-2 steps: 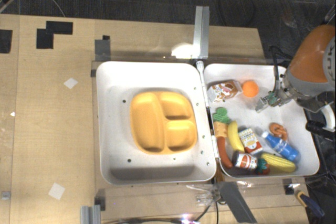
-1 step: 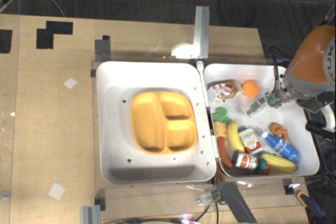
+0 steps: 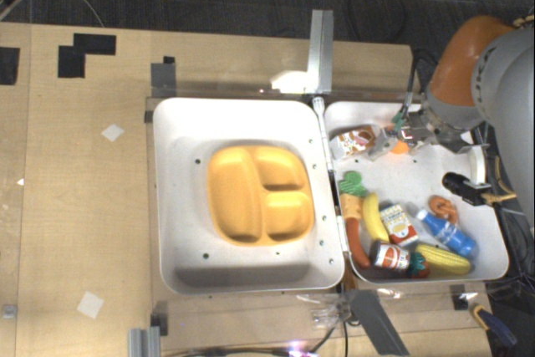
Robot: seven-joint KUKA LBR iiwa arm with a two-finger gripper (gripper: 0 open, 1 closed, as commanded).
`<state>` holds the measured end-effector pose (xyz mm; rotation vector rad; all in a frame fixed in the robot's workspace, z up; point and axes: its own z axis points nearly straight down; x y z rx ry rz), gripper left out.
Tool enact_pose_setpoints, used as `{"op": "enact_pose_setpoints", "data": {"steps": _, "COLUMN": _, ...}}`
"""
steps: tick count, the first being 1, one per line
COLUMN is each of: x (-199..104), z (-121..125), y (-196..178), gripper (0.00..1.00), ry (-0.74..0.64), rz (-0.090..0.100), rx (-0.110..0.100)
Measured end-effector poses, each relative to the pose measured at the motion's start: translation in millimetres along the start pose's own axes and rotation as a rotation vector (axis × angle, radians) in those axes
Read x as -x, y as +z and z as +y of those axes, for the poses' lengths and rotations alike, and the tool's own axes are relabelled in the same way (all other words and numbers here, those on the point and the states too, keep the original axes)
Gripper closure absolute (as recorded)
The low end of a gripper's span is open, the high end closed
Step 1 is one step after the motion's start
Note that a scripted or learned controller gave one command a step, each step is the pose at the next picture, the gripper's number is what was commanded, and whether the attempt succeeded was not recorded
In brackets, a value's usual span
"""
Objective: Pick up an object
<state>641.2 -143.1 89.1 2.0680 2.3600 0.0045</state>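
The two-finger gripper [image 3: 399, 136] hangs low at the back of the right white bin [image 3: 500, 263], right by a small orange ball [image 3: 400, 148] and a brown-and-white packet [image 3: 354, 141], but it's too small and blurry to tell its state. The yellow divided plastic tray [image 3: 259, 192] sits alone in the left white bin [image 3: 180, 180].

Two bins sit side by side on the bench [image 3: 84, 205] — the left bin [image 3: 180, 180] holds a divided tray [image 3: 259, 192] at its middle. The right bin [image 3: 493, 251] holds the clutter: a packet [image 3: 355, 141] at its far left corner, a banana [image 3: 370, 217] and sausage [image 3: 357, 240] along the left wall, a corn cob [image 3: 443, 258] and bottle [image 3: 448, 235] near the front. The gripper [image 3: 399, 132] hangs over the far side, just right of the packet.
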Motion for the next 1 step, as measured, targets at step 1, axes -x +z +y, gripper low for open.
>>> {"op": "enact_pose_setpoints", "data": {"steps": 1, "x": 1.9, "z": -0.6, "y": -11.6, "gripper": 1.00, "ry": -0.005, "rz": -0.002, "rx": -0.004}}
